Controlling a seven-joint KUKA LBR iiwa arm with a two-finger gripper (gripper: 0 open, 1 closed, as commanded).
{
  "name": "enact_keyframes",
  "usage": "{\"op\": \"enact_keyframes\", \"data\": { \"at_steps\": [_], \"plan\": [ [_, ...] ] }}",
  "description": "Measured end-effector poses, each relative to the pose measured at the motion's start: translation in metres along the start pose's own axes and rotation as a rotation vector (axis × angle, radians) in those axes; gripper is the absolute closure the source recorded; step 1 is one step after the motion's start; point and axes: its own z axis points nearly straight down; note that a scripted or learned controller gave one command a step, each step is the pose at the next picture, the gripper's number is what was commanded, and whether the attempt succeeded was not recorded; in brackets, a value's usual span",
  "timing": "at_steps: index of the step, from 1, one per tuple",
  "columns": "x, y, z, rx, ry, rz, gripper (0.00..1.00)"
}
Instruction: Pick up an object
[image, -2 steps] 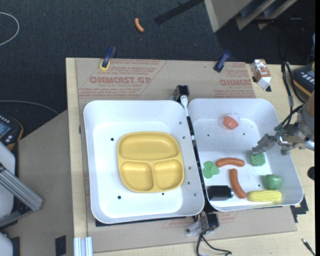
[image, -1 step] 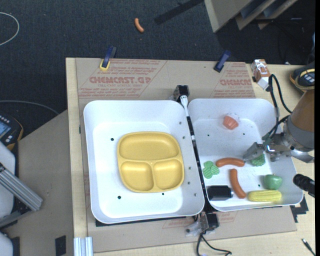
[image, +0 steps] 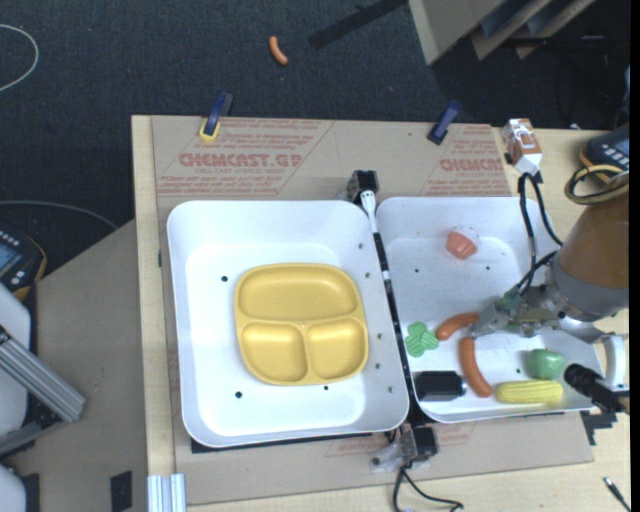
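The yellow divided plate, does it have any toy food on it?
No. The yellow divided plate lies bare in the left bin; the toy foods, such as the corn, lie in the right bin.

Two bins sit side by side on the bench (image: 300, 150). A tray (image: 300, 322) lies in the middle of the left bin (image: 200, 240). In the right bin (image: 420, 225), a sausage (image: 475, 367) lies near the front; left of it a leafy toy (image: 421, 339), before it a block (image: 438, 384) and a corn cob (image: 529, 392). A second sausage (image: 457, 324) lies just behind, a small piece (image: 461, 244) well behind. The gripper (image: 505, 318) reaches in from the right, beside that second sausage.
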Motion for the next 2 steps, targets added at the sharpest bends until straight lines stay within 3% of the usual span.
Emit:
{"op": "enact_keyframes", "data": {
  "at_steps": [1,2],
  "plan": [
    [-0.001,0.002,-0.014,-0.008,-0.004,0.001,1.00],
    [-0.004,0.007,-0.077,-0.015,-0.007,-0.001,1.00]
  ]
}}
